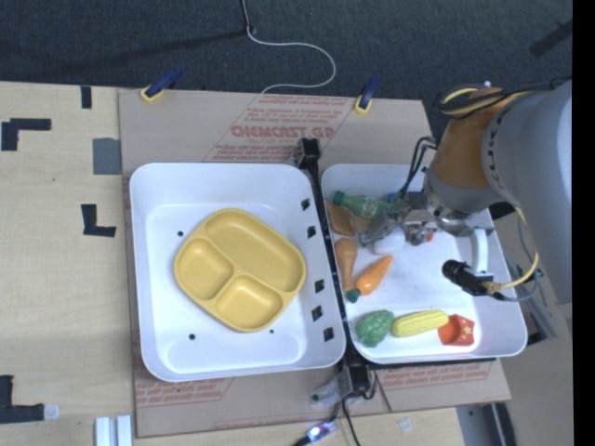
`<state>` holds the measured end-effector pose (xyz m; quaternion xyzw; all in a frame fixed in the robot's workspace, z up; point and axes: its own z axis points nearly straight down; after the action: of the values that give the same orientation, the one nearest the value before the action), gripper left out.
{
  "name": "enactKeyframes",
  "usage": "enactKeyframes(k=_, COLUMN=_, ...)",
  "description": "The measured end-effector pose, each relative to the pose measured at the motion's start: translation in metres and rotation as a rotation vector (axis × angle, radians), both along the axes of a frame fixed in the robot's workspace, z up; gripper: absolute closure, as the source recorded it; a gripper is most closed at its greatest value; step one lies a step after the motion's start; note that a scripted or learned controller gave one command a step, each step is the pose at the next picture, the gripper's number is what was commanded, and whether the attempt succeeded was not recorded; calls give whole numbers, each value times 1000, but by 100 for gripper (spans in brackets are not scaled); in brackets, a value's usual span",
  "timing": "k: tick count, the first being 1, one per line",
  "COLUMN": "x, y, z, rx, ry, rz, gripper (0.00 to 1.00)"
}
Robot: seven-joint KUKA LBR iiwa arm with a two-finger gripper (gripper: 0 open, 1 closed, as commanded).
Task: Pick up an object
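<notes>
The right bin [502, 342] holds several toy foods. A carrot [374, 274] lies in the middle, and a green leafy piece [374, 327], a corn cob [420, 322] and a red pepper [456, 330] line the front wall. A dark green piece [357, 203] and an orange piece [340, 220] sit at the far left corner, with a tan wedge [346, 258] below them. My gripper [384, 229] is low in this bin, just right of the dark green piece and above the carrot. Its tips are blurred against the clutter.
The left bin [153, 249] carries a yellow divided plate [240, 268]. A black divider with clips [321, 249] runs between the bins. The grey arm with its orange band [465, 147] reaches in over the right bin's far right side. A black cable connector [462, 275] hangs near the right wall.
</notes>
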<state>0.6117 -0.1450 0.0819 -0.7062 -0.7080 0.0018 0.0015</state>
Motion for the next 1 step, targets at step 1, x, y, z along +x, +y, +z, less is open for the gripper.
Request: enactKeyframes(k=1, x=2, y=0, z=12, rx=0, ry=-5, rz=1, gripper=100)
